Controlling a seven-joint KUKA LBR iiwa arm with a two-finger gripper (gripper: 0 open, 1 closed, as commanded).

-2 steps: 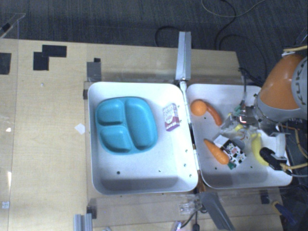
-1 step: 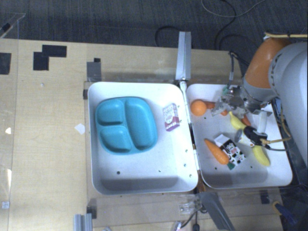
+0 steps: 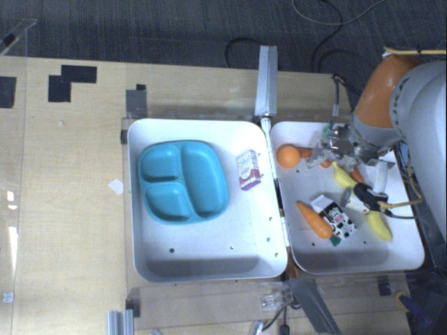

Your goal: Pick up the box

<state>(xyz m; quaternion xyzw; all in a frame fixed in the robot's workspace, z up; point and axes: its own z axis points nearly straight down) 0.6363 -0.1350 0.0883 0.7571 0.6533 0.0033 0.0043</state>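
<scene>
Spanning the scene, the pale wooden worktop [image 3: 70,208] bears two white bins set side by side, with black patches near its far left corner and dark carpet beyond. Reaching in from the right, the grey arm [image 3: 419,110] with its orange band hangs over the far part of the right bin [image 3: 398,253]. The left bin [image 3: 209,260] holds a blue tray [image 3: 183,181] with three compartments, lying in its left half. Just beside the tray, toward the divider between the bins, lies the box [image 3: 248,169], small, white and reddish, resting flat on the bin floor and well apart from the arm. In the right bin an orange ball [image 3: 288,156] sits near the far left corner, a carrot [image 3: 314,219] lies slantwise nearer the front, and two bananas lie to the right, one [image 3: 343,176] below the wrist and one [image 3: 379,225] near the front. A small white-and-black packet [image 3: 335,217] lies touching the carrot. The end effector [image 3: 334,150] sits low over the right bin, between the ball and the upper banana; whether it is open or closed I cannot tell, and nothing can be seen gripped.
</scene>
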